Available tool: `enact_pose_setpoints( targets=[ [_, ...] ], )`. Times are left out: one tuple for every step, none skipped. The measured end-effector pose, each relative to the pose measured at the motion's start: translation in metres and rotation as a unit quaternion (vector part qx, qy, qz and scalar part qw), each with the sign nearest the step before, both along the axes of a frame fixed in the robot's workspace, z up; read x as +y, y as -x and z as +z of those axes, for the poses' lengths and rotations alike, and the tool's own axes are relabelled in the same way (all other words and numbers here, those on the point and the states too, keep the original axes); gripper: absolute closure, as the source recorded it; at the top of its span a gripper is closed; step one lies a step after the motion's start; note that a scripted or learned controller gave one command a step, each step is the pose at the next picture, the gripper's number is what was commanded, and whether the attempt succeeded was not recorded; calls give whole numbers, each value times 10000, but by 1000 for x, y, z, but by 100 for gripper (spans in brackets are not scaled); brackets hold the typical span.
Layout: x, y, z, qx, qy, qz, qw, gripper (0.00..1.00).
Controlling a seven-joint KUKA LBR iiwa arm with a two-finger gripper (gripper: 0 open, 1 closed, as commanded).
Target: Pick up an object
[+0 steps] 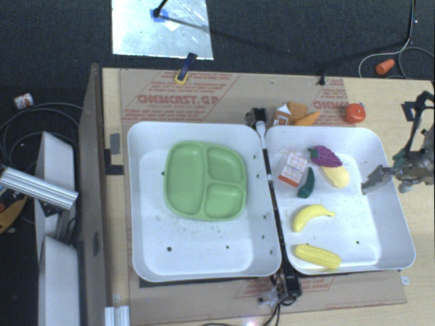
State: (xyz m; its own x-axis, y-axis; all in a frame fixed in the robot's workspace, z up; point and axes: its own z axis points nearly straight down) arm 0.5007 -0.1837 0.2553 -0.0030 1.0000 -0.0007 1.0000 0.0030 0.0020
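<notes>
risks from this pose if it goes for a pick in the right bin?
1. Clutter: the purple grapes, pale yellow item, green item and small red-and-white packet lie touching or nearly so; closing there may nudge neighbours or catch two at once.
2. The corn lies close to the right bin's near wall, so a finger could hit the rim.
3. The gripper sits at the bin's right edge, apart from every item; the curved banana may roll or slip.
</notes>
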Motion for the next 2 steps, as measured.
enact_pose_setpoints(
  targets=[
    [28,-42,-145,26,-16,26,10000,0],
    [57,-110,-171,-24,0,31,10000,0]
  ],
)
